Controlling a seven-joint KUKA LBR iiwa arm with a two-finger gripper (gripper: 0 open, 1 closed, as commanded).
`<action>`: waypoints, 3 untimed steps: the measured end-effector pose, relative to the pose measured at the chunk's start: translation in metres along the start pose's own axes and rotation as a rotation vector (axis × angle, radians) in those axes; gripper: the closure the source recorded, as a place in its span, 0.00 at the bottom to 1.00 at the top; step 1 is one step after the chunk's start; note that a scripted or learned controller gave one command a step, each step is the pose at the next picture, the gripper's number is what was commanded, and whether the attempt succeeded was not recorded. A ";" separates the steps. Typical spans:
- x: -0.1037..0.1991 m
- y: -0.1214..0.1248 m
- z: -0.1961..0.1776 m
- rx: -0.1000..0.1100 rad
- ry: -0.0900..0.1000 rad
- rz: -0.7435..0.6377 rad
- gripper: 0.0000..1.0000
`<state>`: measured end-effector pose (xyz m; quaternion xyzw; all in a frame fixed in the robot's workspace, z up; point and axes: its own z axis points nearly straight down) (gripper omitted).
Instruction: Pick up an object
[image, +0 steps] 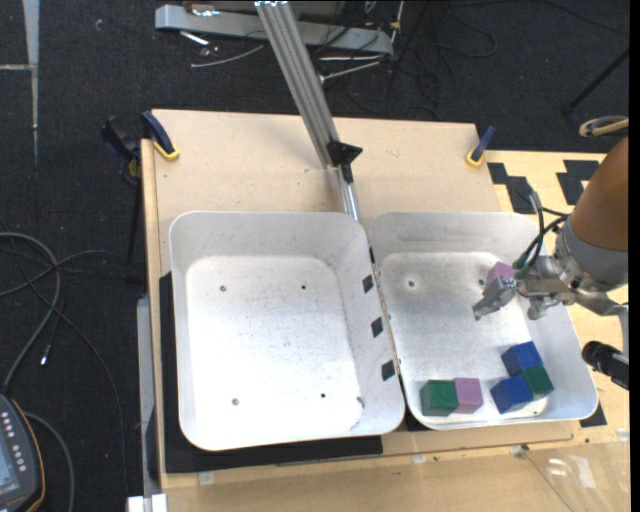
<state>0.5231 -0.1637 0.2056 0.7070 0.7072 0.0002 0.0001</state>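
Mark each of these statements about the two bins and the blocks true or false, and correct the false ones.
1. All the blocks lie in the right bin. True.
2. A green block touches a pink block at the bin's near edge. True.
3. The blue blocks sit in the left bin. False: one blue block and another lie in the right bin's near right corner.
4. The tool hangs over the left bin. False: it is over the right bin.
5. A pink piece shows at the tool. True.

Dark carpeted floor strewn with black cables surrounds the pale wooden bench
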 end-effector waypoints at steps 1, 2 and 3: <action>-0.051 0.046 0.046 -0.001 -0.004 0.003 0.00; -0.059 0.128 0.112 -0.008 -0.004 -0.006 0.00; -0.029 0.103 0.110 0.002 0.000 -0.003 0.00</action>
